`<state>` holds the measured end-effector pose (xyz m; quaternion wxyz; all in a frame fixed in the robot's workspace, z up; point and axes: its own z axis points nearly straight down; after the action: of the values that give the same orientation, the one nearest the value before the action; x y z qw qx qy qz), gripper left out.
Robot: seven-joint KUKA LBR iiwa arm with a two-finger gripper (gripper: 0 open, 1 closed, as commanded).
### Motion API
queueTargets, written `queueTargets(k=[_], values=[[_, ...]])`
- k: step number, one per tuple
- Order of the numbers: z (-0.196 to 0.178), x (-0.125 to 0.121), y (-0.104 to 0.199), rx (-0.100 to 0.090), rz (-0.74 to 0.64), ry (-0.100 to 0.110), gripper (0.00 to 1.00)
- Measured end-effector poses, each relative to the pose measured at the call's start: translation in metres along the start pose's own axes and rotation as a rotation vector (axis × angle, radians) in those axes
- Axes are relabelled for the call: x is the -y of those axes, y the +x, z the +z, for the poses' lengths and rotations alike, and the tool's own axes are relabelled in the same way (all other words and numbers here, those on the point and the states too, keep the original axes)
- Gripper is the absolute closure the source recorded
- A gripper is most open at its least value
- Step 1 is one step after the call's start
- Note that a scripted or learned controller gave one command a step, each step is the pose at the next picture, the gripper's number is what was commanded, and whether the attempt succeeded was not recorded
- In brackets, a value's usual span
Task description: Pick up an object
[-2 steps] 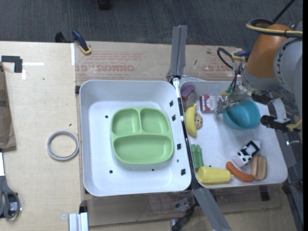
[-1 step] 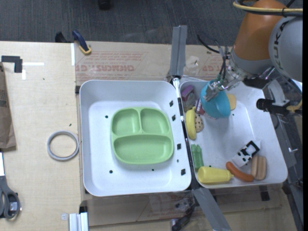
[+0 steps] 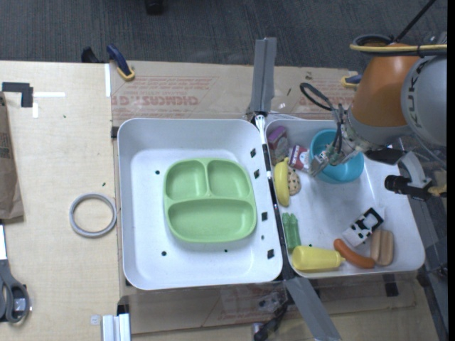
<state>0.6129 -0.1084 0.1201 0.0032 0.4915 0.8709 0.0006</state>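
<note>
- The gripper [image 3: 321, 160] hangs low in the right bin [image 3: 398, 261], at the left rim of a blue bowl [image 3: 341, 165] in that bin's far part; whether its fingers are open or closed I cannot tell, as they are small and blurred against the bowl.
- Just left of the gripper lie a red-and-white packet [image 3: 301, 158] and a dark purple item [image 3: 278, 141], crowding the far left corner.
- Nearer along the left wall sit a yellow banana [image 3: 281, 182] with a spotted cookie-like piece [image 3: 292, 184] touching it, then a green vegetable [image 3: 290, 231].
- Along the near wall lie a yellow block [image 3: 315, 259], an orange sausage [image 3: 353, 254], a tan hot-dog bun [image 3: 384, 247] and a black-and-white toy [image 3: 364, 225], all well apart from the gripper.
- The left bin [image 3: 135, 212] holds a green divided plate [image 3: 210, 200], lying flat in its middle.
- The two bins touch along a shared edge, with a grey bar [image 3: 264, 73] standing behind the joint.
- On the table [image 3: 57, 155] to the left lie a grey tape ring [image 3: 93, 214], a brown paper bag [image 3: 8, 162] at the edge, and scissors [image 3: 13, 298] in the near corner; a blue clamp [image 3: 121, 61] sits at the far edge.
- The arm [image 3: 384, 94] comes in from the right, its orange band above the far right corner of the right bin, the wrist angled down and left towards the bowl.
</note>
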Motion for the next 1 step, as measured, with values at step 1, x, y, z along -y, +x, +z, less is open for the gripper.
queueTargets(k=[1], values=[[-0.0263,-0.0422,-0.0162,-0.009,-0.009,0.011,1.0]])
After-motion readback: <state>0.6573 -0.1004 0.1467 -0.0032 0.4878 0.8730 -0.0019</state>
